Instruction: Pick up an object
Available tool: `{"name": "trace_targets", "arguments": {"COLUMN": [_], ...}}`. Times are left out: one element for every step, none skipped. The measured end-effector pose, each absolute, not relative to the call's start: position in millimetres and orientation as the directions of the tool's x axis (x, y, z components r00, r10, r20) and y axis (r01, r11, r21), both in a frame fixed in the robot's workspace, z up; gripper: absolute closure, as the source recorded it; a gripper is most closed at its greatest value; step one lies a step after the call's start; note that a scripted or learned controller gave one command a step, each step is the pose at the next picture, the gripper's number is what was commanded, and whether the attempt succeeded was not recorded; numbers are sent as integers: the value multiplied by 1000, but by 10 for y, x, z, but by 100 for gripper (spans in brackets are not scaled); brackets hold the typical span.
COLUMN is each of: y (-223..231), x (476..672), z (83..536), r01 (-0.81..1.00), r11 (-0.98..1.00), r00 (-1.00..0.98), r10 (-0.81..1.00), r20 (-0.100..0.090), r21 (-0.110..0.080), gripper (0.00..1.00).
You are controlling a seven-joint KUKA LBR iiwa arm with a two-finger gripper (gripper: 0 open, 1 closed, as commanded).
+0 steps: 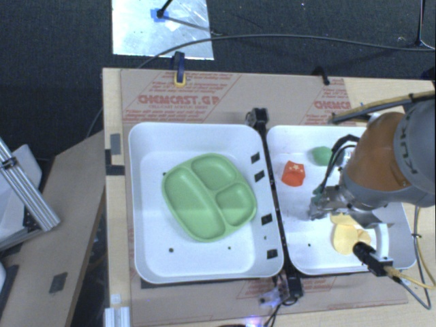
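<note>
- Camera view: the gripper hangs low in the right bin, at the frame's right; whether it is open or closed cannot be told.
- An orange-red object lies just up-left of it, apart.
- A yellow object lies just lower right.
- A green object sits above.
- A green divided plate fills the left bin.

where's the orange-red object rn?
In the camera view, the orange-red object sits in the right bin, upper-left area near the divider, left of the small green object and apart from the gripper.
</note>
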State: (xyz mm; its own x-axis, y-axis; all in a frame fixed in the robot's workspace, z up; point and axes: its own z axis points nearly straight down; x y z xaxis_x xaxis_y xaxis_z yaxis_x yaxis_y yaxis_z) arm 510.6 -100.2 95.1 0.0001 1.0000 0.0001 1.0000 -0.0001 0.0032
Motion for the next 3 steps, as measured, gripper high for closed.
{"name": "trace_targets", "arguments": {"y": [-981,-936,-938], "x": [5077,5023,5041], "z": [1576,2167,2529], "r01": [1000,1000,1000], "r11": [4,5,5], "r00": [-4,-5,-5], "r10": [1000,1000,1000], "r20": [-1,-1,-1], "r21": [7,8,7], "gripper": [100,100,100]}}
